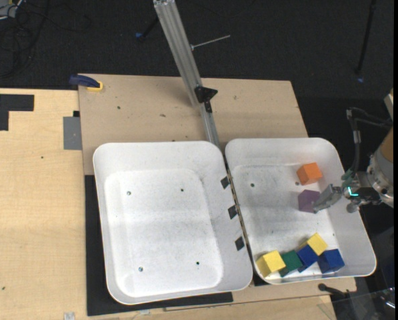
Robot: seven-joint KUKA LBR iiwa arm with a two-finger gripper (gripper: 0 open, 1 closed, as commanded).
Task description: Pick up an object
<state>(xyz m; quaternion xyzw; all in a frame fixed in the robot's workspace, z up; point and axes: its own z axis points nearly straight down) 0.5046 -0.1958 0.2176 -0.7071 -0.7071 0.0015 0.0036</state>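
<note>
Two shallow white bins sit side by side on a pale wooden bench (139, 112), and all the small blocks lie in the right bin (265, 155); the left bin (119, 162) takes up the middle of the view. Toward the far right part of the right bin rests an orange cube (309, 173), and just near of it, a little to the left, a purple cube (308, 201). Along the near wall is a tight cluster: a yellow cube (273, 263) at its left end, a green cube (291, 261) touching it, then a blue cube (307, 256), a second yellow cube (317, 244) just behind that one, and another blue cube (330, 261) at the right end (they look pressed together, edges touching). The gripper (332, 196) reaches in over the bin's right rim, its grey tip right beside the purple cube and seemingly against the cube's right side; whether the claw is apart, together or clamped on anything cannot be told at this size. A small teal light glows on the wrist just behind it. A slanted aluminium rail (182, 52) rises from the far side of the bench, between the bins.
</note>
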